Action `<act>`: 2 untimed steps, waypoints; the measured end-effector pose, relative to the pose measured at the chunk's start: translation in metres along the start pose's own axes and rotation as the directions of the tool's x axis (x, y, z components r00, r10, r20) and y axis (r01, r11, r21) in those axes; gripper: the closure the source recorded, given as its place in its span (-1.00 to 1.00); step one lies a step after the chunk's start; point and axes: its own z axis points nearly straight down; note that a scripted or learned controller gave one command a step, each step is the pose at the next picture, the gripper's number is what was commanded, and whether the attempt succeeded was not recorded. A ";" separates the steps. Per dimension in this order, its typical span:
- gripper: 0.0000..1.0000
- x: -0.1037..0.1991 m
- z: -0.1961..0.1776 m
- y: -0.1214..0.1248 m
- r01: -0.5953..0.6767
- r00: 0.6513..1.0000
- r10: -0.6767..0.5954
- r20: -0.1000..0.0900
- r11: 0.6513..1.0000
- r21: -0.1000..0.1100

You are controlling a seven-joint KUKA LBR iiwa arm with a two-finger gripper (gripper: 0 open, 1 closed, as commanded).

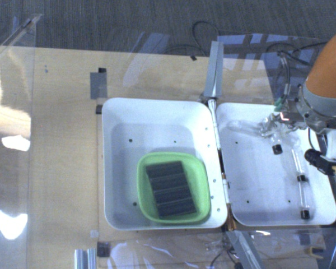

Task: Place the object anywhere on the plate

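Note:
A dark grey ribbed block (169, 189) lies flat on the green plate (143, 175), which sits in the front half of the left bin (117, 150). The block fills most of the plate's middle and lies inside its rim. My gripper (279, 129) hangs over the back of the right bin (252, 195), well to the right of the plate and apart from the block. Above it, the arm's orange band (329, 66) enters from the right edge. I see nothing held at the gripper.
A thin clear rod with black fittings (300, 179) lies along the right side of the right bin. A metal post (214, 72) stands behind the seam between the bins, with cables (204, 29) behind it. Bare wooden bench (45, 150) spreads to the left.

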 end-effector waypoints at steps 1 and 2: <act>1.00 0.044 0.045 -0.039 0.195 0.981 -0.195 -0.002 0.981 0.001; 1.00 0.120 0.019 -0.075 0.209 0.978 -0.209 -0.003 0.978 0.002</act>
